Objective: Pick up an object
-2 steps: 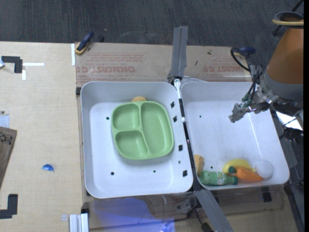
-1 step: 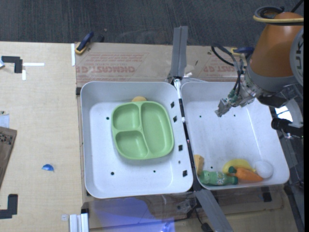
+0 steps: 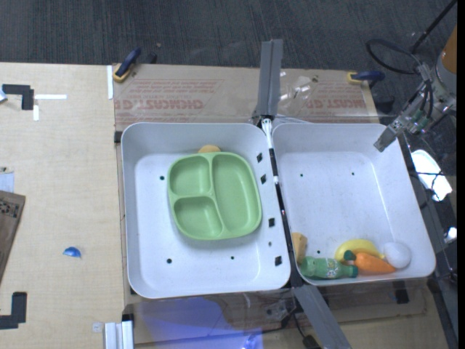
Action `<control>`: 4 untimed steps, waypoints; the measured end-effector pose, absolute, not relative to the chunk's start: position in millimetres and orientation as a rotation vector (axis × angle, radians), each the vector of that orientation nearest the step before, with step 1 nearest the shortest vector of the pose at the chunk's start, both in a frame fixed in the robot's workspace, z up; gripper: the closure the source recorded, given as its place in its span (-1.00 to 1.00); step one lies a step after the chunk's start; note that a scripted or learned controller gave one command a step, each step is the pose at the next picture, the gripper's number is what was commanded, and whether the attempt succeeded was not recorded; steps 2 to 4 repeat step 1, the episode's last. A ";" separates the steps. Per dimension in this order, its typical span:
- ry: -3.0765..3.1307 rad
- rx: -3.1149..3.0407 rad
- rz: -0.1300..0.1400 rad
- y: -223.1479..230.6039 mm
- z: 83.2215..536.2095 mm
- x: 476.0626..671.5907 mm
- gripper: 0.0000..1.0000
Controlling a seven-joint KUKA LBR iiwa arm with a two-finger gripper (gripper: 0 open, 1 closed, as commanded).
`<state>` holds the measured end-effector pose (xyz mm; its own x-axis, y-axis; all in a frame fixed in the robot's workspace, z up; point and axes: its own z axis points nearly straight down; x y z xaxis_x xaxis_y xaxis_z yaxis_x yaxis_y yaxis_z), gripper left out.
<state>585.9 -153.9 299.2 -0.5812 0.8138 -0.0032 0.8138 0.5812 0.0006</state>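
We reckon the task is at 0 progress — nothing lifted yet, all objects lying in the bins. The gripper (image 3: 392,135) sits at the upper right, above the far right corner of the right bin (image 3: 341,187), near its rim. It's small and partly blurred in the camera view, so we can't tell how it's set, and we see nothing carried by it.

Candidate objects are well apart from it, clustered at the right bin's near edge: a green bottle (image 3: 327,267) lying on its side, an orange carrot (image 3: 374,262) just beside it, a yellow banana (image 3: 357,249) behind those 2, a white egg-like item (image 3: 397,253) at the right end of the row, and a small tan piece (image 3: 298,243) by the divider. They're packed close, some touching, so our guess is a clean pick will be tricky.

The left bin (image 3: 145,217) holds a green 3-compartment plate (image 3: 215,195), w/ a small yellow thing (image 3: 209,150) peeking out behind its far edge — too hidden to identify.

What's left, as we judge it: pretty much everything — approach, descend, close on 1 item, lift.
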 end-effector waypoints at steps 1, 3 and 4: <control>2.920 1.149 0.000 -107.9 218.8 659.6 1.00; 2.920 1.149 0.000 -107.9 218.8 659.6 1.00; 2.920 1.149 0.000 -107.9 218.8 659.6 1.00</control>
